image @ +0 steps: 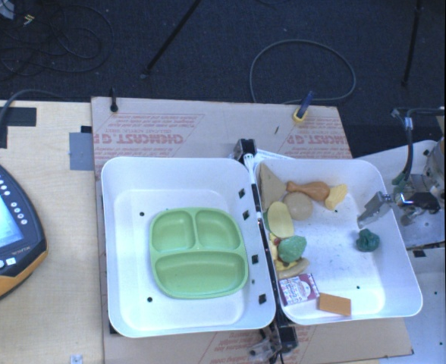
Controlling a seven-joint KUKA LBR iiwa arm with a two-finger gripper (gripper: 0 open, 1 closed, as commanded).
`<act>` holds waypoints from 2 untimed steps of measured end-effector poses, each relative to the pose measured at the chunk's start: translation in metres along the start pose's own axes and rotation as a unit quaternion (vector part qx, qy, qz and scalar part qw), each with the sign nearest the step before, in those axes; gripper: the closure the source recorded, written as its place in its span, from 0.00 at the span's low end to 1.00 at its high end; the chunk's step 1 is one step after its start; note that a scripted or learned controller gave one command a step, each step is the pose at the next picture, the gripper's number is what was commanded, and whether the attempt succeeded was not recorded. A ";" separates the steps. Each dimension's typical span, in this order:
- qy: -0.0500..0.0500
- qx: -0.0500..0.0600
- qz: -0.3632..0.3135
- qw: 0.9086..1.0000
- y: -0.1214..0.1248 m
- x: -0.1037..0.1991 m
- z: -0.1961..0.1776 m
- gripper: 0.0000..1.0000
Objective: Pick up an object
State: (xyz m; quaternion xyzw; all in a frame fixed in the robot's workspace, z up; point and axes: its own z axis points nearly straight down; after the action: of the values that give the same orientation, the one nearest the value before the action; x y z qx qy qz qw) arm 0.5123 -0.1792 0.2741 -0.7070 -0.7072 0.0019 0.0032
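Camera view looks down on a desk carrying two white bins side by side. Left bin holds one green divided plate, moulded into three compartments. Right bin holds the loose pieces, most of them crowded against its left wall: one tan wedge at the far corner, one orange drumstick-shaped piece, one small yellow piece, one beige rounded piece, one yellow oval, one green lump lying on a yellowish piece, one printed card and one orange block at the near edge. One dark green lump lies apart from the crowd, on bare floor toward the right wall.

The gripper hangs over the right bin's far right side, just beyond that dark green lump and apart from it; whether the jaws stand wide or narrow cannot be told, and nothing shows between them.

The dark green lump looks the likeliest target: small, light, probably soft and knobbly, so it should give a little and not slip. Taking it across its middle from above looks best.
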 end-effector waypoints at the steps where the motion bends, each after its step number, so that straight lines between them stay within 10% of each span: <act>1: 0.001 0.004 0.000 1.000 0.025 -0.025 0.121 0.00; 2: 0.000 -0.001 -0.003 1.000 0.082 0.042 0.191 0.00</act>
State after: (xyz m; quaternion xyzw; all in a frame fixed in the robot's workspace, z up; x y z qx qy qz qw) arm 0.5931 -0.1368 0.0829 -0.7051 -0.7091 0.0017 0.0026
